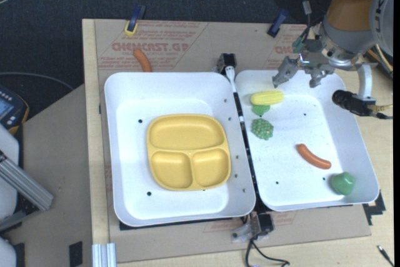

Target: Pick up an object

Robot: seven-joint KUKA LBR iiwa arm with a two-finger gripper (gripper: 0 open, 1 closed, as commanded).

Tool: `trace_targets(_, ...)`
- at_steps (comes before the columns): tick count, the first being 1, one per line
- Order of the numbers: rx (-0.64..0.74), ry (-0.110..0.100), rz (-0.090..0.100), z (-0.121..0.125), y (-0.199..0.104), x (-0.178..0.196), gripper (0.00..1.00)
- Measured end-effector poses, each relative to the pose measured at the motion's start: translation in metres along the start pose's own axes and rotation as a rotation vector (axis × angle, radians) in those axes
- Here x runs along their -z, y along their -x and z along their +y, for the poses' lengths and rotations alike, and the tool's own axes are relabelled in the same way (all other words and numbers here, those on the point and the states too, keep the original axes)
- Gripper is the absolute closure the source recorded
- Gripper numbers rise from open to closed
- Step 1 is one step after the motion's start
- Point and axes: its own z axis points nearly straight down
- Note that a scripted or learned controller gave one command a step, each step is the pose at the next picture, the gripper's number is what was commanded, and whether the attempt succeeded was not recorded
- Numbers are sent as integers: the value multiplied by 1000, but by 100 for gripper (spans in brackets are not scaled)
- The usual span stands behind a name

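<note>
The right bin point(350, 134) holds a yellow corn cob point(267, 97), a small green piece point(260, 110) under it, a bumpy green broccoli point(262, 129), an orange sausage point(313, 156) and a green pepper point(342, 183) at the front right corner. My gripper point(299, 74) hovers over the bin's far edge, up and right of the corn, open with its fingers spread and nothing between them.
The left bin point(125, 134) carries a yellow divided plate point(187, 151). An orange sausage point(143, 60) lies on the cardboard behind that bin. Blue clamps point(133, 19) sit at the board's far edge.
</note>
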Motion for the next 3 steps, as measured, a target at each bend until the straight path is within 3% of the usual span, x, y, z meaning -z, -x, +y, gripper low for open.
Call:
trace_targets(1, 3, 15, -2, 3, 0, 9, 0)
trace_targets(3, 2, 9, -1, 5, 4, -91, 0)
